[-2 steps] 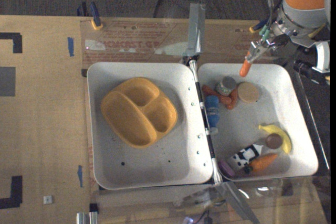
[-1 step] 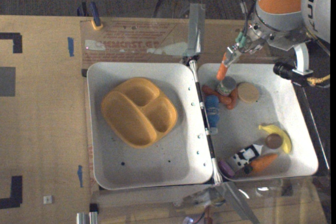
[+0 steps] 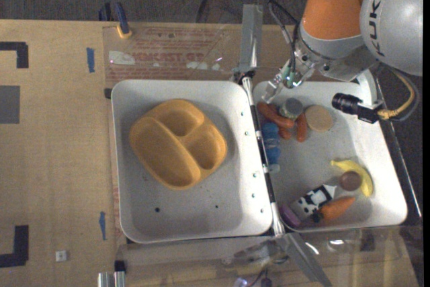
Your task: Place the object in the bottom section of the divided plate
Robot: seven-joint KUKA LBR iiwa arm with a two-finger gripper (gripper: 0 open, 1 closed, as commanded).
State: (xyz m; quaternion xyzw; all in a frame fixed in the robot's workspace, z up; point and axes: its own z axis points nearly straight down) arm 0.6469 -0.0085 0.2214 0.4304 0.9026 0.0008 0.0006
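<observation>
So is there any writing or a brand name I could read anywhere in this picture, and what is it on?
"KUKA": black letters running down the grey arm, at the top right.
The wooden board behind the left bin carries faint reddish print, too blurred to read.
The black-and-white carton in the right bin shows a pattern, with no lettering I can make out.

Orange divided plate [image 3: 178, 142], white bins [image 3: 127, 212], yellow banana [image 3: 359, 173], black-white cow-print carton [image 3: 314, 200].
</observation>
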